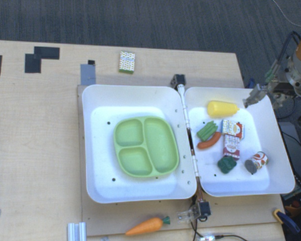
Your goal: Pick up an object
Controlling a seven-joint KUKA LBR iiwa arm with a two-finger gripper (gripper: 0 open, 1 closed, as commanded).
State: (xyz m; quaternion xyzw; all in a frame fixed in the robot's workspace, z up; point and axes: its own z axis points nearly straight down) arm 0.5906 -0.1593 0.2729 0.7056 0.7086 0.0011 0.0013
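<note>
Across most of the view, a pale wooden bench (35, 149). At its middle, two shallow white bins, touching along their shared edge: left bin (98, 134) and right bin (251, 182).

Centred in the left bin, a light green plate (160, 144) with three compartments.

From the right, the grey arm (296, 77), with the gripper (251, 99) over the far right corner of the right bin, just beside the yellow toy but apart from it. Impossible to tell whether open or closed.

On the bench's near edge, outside the bins, an orange toy carrot (147, 226) with a green top, lying flat.

Inside the right bin, near its far edge, a yellow toy (222, 108), rounded with a tapered end. Below it, at the middle of the bin, two small red-and-white cartons, upper carton (233, 128) and lower carton (231, 145), touching end to end; print too small to read. Toward the bin's left edge, a green pod toy (207, 130) touching a red sausage toy (209, 141), which also meets the lower carton. Toward the near edge, a dark green toy (227, 163), and beside it toward the right edge, a small can (257, 162) on its side, with a red-and-white label, unreadable.

At the bench's far edge, a small patterned box (127, 62), with no legible writing.
</note>
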